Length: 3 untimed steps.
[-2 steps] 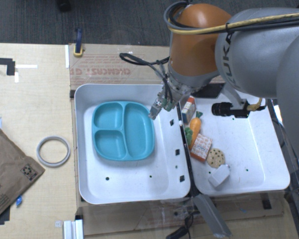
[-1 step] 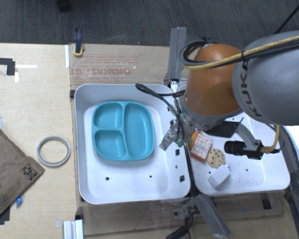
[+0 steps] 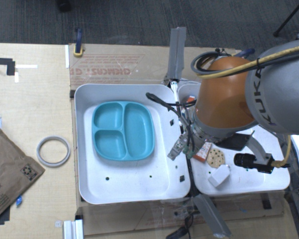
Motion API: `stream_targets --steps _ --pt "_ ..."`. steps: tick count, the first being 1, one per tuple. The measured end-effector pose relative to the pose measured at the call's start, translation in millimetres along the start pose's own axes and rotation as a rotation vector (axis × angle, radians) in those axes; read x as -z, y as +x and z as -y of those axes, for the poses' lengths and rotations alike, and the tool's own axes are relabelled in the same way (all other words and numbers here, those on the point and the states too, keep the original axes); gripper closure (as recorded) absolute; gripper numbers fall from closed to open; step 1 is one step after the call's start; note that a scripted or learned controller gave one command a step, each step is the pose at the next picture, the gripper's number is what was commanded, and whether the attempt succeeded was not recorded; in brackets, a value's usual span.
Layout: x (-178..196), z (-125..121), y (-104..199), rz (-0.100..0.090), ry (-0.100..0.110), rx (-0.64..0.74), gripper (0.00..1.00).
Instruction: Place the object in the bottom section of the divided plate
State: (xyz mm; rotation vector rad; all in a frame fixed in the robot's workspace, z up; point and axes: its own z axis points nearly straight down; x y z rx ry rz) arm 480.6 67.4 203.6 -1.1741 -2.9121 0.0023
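Note:
A blue divided plate (image 3: 123, 131) lies in the left white bin (image 3: 124, 183); it has one long section on its right side and two smaller ones on its left, all bare. My arm's orange band (image 3: 224, 96) hangs over the left end of the right bin (image 3: 249, 183). Below it, the gripper (image 3: 185, 146) reaches down at the wall between the two bins, largely hidden by the wrist. A round speckled cookie (image 3: 216, 157), a red and white packet (image 3: 203, 152) and a white block (image 3: 219, 176) lie in the right bin beside the gripper.
A grey tape ring (image 3: 53, 150) and a brown cardboard box (image 3: 7, 171) lie on the bench left of the bins. A small orange item (image 3: 190, 101) shows at the right bin's far edge. Black cables (image 3: 161, 101) trail over the left bin's right side.

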Motion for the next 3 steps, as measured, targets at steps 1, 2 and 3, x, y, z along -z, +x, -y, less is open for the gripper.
stream_targets --steps 1,2,3 --pt "-12.8 33.2 -38.9 -0.001 0.000 -0.117 1.00" --pt "5.8 9.6 -6.4 0.002 -0.002 0.080 1.00" --pt "12.9 45.7 -41.5 0.003 -0.003 0.090 1.00"
